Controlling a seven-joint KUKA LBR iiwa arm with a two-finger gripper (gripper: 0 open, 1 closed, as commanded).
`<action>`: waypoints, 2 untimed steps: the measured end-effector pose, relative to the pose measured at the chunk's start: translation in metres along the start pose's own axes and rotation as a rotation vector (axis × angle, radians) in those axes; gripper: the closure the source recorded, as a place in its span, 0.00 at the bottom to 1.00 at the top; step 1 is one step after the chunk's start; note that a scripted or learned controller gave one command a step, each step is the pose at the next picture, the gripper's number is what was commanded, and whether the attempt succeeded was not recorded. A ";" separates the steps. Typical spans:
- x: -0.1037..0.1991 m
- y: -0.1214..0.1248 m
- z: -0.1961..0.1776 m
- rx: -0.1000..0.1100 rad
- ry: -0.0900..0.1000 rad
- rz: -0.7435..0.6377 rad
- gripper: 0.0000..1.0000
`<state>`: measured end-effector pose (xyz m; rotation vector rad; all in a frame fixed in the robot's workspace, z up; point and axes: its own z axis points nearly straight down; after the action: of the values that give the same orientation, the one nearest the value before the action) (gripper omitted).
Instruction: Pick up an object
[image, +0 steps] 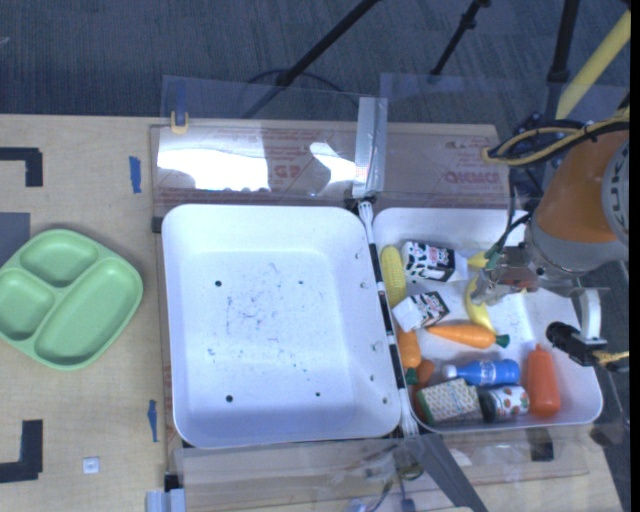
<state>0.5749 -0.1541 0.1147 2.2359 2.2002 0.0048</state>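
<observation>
The right bin (590, 405) holds several objects. Among them are a yellow corn cob (393, 275), a black-and-white carton (428, 260), a small white box (420, 308), a carrot (462, 335) and a banana (480, 308). Along the bin's front lie a blue-and-white bottle (487, 373), an orange bottle (542, 382), a patterned can (448, 400) and a dark jar (503, 402). My gripper (493, 282) hangs low over the bin's middle, right at the upper end of the banana. The orange-banded arm (585, 200) comes in from the right.
The left white bin (270, 225) sits beside the right one, with a raised rim between them. A green divided plate (70, 295) rests on the bench at far left. Clear plastic walls (260, 150) stand behind the bins. A black part (570, 343) juts over the right bin's right edge.
</observation>
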 end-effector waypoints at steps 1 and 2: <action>0.000 -0.001 0.002 0.003 0.000 0.000 0.00; 0.025 -0.029 0.028 0.000 0.001 -0.223 0.00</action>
<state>0.5466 -0.1289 0.0869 1.9771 2.4363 0.0044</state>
